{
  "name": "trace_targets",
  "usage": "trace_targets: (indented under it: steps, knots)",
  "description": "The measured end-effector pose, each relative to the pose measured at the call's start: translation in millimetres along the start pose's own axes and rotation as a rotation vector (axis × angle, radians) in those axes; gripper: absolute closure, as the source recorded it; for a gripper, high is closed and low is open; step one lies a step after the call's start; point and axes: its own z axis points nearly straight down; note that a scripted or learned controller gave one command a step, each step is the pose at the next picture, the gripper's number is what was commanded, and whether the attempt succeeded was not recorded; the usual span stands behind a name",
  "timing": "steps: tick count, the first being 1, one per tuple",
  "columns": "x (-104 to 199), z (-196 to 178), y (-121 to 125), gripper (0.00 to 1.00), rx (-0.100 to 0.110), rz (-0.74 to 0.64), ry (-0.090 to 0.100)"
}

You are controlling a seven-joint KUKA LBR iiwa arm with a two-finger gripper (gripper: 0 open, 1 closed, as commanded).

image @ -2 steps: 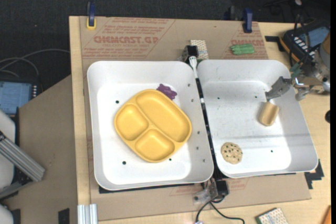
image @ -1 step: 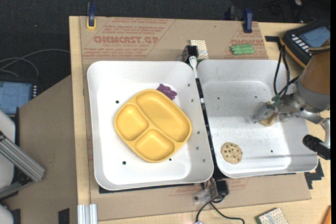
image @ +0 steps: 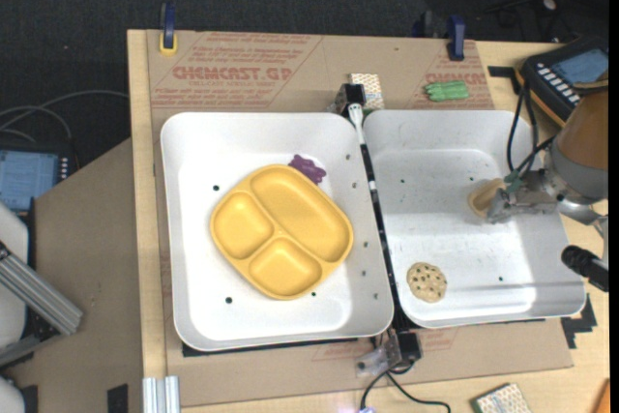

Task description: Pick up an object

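A: Where is the arm (image: 580,155) right now?

B: It reaches in from the right, down into the right bin (image: 455,290). The gripper (image: 505,200) sits low near the middle of that bin's right half, with an orange band above the wrist.

A: Are the jaws apart or together?

B: I cannot tell. The end of the arm is blurred, and it sits right against a small tan object (image: 483,198).

A: Is that object held?

B: I cannot say that either. The tan thing lies on the bin floor, touching the gripper's left end, but nothing shows it clamped.

A: What else is in that bin?

B: A round cookie (image: 427,281) with dark chips, near the front left corner, well apart from the gripper.

A: And the left bin (image: 193,300)?

B: A yellow divided plate (image: 280,230) with three compartments lies tilted across the middle. A small purple item (image: 309,168) rests just beyond its far edge, touching or nearly touching the rim.

A: Anything outside the bins?

B: On the counter (image: 251,73), a green object (image: 446,91) lies behind the right bin, and a blue clamp (image: 456,39) grips the far edge just beyond it. Another clamp (image: 168,26) holds the far left corner.
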Motion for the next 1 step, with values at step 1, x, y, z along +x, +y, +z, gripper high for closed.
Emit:
trace_targets:
  steps: [1]
  knots:
    - [113.4, 6.7, 16.7, 1.00, 0.008, -0.012, 0.010]
